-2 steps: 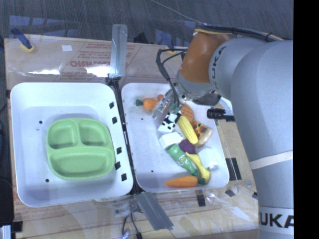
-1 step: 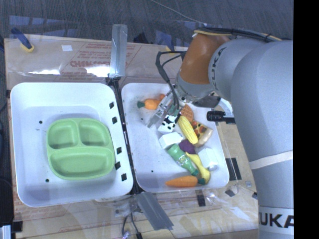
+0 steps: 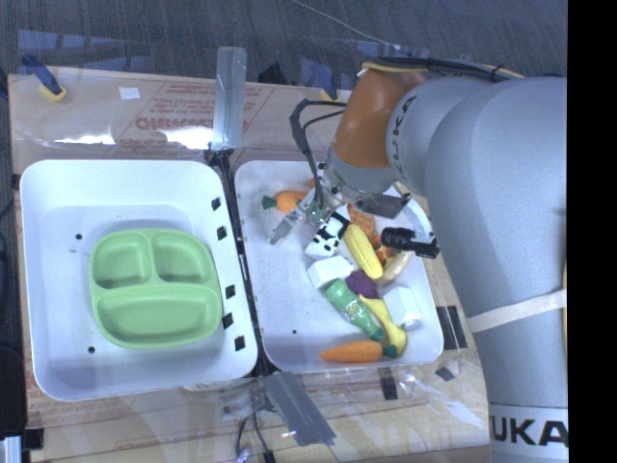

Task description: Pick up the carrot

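Two-finger metal gripper (image 3: 292, 222) low in right white bin (image 3: 289, 340) — fingers seemingly apart, nothing between them, though small. Long orange plastic carrot (image 3: 353, 352) lies at bin's near wall — well apart from gripper.

Part-cut "UKA" on arm (image 3: 525, 432) base; red sheet print unreadable.

Both white bins (image 3: 135, 177) look like smooth, slightly glossy plastic; the green tray (image 3: 154, 287) is matt plastic; clear shiny film (image 3: 145, 114) covers the bench.
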Controlling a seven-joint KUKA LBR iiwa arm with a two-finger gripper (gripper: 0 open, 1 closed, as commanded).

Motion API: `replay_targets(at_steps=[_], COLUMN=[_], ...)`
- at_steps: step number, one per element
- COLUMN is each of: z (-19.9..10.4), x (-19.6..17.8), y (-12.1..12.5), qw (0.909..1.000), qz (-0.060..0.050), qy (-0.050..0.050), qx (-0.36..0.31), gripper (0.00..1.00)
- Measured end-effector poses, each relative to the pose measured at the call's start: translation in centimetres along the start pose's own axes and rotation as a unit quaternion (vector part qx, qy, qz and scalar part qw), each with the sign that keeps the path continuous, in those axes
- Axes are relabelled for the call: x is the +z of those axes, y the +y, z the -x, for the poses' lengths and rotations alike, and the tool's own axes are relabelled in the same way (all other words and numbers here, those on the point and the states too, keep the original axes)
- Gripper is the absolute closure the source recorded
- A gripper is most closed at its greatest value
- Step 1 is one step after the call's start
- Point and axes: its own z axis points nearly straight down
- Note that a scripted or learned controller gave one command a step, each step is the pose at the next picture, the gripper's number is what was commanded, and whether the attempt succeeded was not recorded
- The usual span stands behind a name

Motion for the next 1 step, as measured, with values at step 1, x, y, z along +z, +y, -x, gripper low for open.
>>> replay_targets(at_steps=[1], z=[1.49], x=[0.29], y=[-0.09], qw=[0.9752], qz=[0.005], qy=[0.002], qx=[0.221], gripper=[0.0])
